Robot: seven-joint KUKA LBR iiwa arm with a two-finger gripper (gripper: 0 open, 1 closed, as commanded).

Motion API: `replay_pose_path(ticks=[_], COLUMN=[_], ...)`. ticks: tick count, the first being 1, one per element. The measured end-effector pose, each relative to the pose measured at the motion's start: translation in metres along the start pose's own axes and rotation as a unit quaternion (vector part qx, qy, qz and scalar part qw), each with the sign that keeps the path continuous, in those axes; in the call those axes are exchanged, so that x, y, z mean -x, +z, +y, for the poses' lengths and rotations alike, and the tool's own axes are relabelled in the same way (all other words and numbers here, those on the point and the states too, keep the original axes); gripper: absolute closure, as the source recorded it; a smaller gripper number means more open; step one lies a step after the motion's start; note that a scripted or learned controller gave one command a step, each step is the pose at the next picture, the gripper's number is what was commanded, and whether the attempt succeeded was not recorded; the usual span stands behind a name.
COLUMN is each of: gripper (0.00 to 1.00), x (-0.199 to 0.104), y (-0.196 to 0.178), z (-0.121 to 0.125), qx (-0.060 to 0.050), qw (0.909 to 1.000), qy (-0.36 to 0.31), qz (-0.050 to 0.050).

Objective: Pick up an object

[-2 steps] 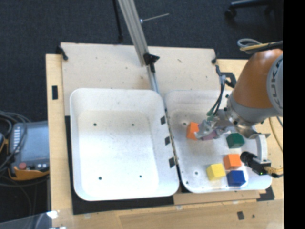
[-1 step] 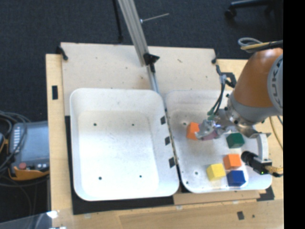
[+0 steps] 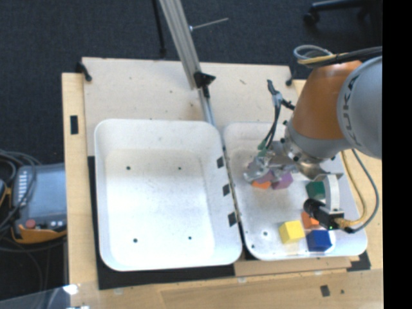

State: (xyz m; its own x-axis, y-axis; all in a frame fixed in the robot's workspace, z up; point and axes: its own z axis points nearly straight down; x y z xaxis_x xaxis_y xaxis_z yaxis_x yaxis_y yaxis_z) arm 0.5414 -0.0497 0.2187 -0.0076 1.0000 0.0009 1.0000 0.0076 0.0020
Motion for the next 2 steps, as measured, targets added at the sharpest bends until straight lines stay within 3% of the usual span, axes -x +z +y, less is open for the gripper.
replay_pose_path(ticks=[2], gripper=[1.00], x=[-0.093], y=[-0.010], z=[0.035], qx=[0.000], qw=[1.0000], qy=[0.000], qz=[0.000])
